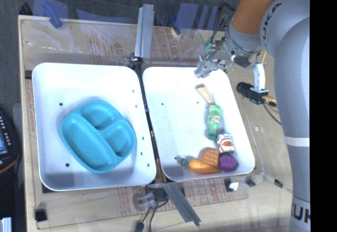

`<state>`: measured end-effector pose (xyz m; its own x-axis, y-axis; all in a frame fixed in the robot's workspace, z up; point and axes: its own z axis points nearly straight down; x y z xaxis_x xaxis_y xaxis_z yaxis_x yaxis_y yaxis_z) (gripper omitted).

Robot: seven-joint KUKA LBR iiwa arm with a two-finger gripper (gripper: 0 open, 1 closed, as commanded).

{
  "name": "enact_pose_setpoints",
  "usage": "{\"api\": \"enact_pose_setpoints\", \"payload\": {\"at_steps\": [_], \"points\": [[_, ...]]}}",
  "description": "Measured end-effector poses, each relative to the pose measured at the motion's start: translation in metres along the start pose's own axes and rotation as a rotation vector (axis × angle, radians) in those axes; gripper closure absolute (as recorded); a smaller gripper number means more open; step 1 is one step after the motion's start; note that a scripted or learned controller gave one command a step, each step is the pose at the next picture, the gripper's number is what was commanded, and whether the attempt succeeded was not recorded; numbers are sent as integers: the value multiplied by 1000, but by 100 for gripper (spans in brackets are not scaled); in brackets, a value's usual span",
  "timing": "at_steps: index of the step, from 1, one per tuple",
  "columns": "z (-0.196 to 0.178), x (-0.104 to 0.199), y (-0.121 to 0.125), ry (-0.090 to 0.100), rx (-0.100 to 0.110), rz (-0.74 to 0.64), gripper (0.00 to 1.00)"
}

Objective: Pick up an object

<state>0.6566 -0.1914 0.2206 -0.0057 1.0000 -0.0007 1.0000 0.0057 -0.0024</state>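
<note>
Currently the jaws (210, 63) hang over the far edge of the right bin (174, 120), near its far right corner; whether they are released or clenched cannot be told at this size, and nothing shows between them.

Right bin, contents along the right wall, far to near:
- a slim tan item (205, 93), just below the jaws and apart from them;
- a green bottle (213, 121), lying down, nearly touching the tan item's near end;
- a small can (226, 143) with a red and white label, beside the bottle's near end;
- a purple ball-shaped item (228, 162) in the near right corner;
- an orange waffle-patterned piece (210, 157), touching the purple item;
- a toy carrot (199, 165) with a green tip, lying along the near wall.

Left bin (52, 83): one blue divided tray (98, 135), three compartments, set at a slant.

Both bins rest side by side on the surface (79, 41).
</note>
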Motion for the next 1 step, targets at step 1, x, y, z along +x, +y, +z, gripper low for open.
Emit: {"api": "enact_pose_setpoints", "payload": {"at_steps": [1], "points": [[-11,1,1,-1,-1,-5,100]]}}
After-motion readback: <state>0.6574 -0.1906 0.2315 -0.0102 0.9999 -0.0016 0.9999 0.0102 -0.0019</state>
